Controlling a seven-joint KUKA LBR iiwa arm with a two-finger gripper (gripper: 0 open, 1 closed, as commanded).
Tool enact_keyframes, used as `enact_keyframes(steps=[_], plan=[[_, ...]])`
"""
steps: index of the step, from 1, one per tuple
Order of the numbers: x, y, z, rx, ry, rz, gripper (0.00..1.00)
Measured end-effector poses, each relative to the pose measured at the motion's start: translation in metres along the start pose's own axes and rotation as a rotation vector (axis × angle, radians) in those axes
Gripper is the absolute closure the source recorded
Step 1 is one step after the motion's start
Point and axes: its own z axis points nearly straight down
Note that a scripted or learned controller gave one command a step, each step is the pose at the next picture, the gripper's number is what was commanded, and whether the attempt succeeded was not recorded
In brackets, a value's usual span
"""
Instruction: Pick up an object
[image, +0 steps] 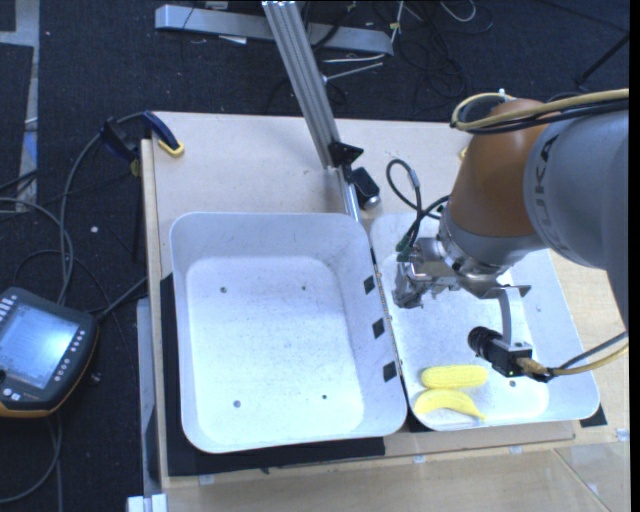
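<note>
Objects: yellow corn-cob-shaped toy (454, 376) and yellow curved banana-shaped toy (446, 403) just beside each other, near front wall of right shallow white bin (560, 300) | gripper (411, 290) above bin's left part, near objects, finger state cannot be told | handling: likely light, smooth, slippery; pinch across banana's mid-body.

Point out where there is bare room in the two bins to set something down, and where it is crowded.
The left bin is open floor from wall to wall. The right bin is crowded: the gripper hangs over its upper left part, and the corn cob and banana lie along its near edge. A bare patch lies at its near right corner, right of the corn.
</note>
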Motion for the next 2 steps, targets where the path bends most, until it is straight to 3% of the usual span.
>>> enact_keyframes(steps=[2], plan=[[0.096,0.027,-0.023,-0.002,0.0,0.0,1.0]])
